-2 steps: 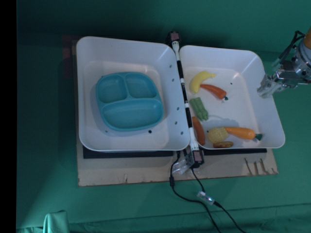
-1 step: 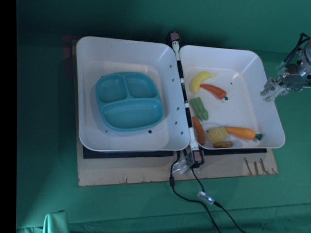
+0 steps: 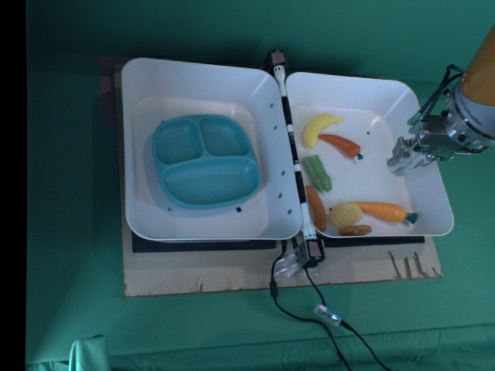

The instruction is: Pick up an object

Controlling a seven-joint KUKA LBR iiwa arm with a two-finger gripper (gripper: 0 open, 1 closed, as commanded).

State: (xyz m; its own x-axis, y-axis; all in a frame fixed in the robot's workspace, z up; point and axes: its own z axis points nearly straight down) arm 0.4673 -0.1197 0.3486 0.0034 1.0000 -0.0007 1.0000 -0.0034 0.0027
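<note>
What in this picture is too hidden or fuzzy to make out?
- Gripper, camera view: fingers too small and blurred to tell open or shut.
- Arm: cut off by the right edge.
- Small brown item beside the corn: too small to identify.
- Cable: runs off the bottom edge.

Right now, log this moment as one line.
gripper: over right bin's right edge, nothing held | banana, carrot: untouched | left bin: blue plate

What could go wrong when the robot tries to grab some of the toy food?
The gripper sits by the right bin's far edge, so it might bump the rim. The corn, carrot and a small brown piece crowd together, so it may nudge or grab two. The banana is rounded and could slip.
</note>
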